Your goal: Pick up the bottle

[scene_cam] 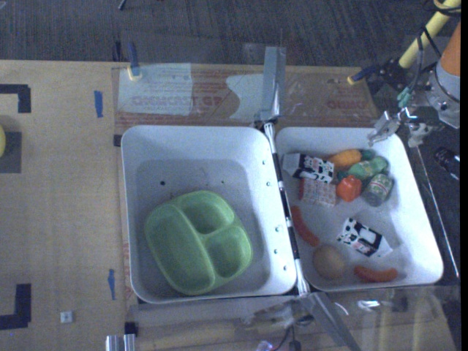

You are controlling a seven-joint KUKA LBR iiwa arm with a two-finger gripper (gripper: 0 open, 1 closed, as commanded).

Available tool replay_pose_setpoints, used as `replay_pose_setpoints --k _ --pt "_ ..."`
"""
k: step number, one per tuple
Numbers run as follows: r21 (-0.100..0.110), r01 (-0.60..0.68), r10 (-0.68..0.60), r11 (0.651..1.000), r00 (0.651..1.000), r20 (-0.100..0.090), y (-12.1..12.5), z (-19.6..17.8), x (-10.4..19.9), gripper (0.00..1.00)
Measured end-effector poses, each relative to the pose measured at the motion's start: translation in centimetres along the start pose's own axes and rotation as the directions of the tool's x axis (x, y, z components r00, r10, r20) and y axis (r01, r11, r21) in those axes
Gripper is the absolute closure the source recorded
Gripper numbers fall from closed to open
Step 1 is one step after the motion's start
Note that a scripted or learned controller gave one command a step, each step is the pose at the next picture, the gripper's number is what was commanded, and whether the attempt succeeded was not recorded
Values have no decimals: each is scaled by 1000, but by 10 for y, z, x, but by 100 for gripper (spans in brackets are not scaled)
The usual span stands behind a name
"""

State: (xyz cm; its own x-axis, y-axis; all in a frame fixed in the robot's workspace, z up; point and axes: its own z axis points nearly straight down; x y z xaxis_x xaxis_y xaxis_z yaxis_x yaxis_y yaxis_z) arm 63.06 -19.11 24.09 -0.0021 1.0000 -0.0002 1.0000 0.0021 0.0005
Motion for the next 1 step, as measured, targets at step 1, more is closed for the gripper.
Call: replay_pose_setpoints --k 1 --pt "4 -263 264 965 965 -1 -92 49 39 0"
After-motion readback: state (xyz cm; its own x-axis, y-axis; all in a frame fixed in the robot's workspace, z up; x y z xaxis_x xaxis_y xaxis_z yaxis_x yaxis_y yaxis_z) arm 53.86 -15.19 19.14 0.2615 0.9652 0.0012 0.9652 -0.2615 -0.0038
